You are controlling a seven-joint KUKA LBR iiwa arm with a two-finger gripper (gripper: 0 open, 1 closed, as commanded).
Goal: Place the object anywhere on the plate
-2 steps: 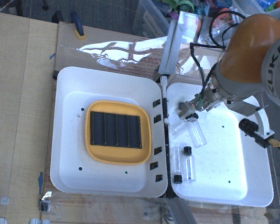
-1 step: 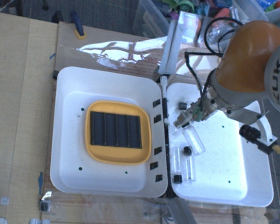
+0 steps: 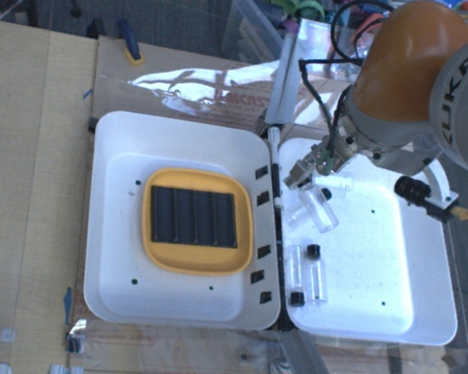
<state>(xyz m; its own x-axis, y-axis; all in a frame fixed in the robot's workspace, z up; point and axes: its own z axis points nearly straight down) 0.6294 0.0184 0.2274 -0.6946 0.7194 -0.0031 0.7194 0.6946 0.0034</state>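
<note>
Clear object [image 3: 308,272] lies in right bin [image 3: 396,280]; yellow plate [image 3: 198,220] in left bin [image 3: 115,206]; tool [image 3: 300,177] state unclear

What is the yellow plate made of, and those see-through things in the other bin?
The yellow plate looks like smooth, matte plastic: even colour, rounded rim, no glare. Its dark ribbed middle may be rubber or plastic; that is hard to tell. The see-through objects look like clear hard plastic, perhaps glass: the white bin shows through them, and they have small black caps.

One fixed overhead camera, slanted down on both bins [image 3: 106,205].
</note>
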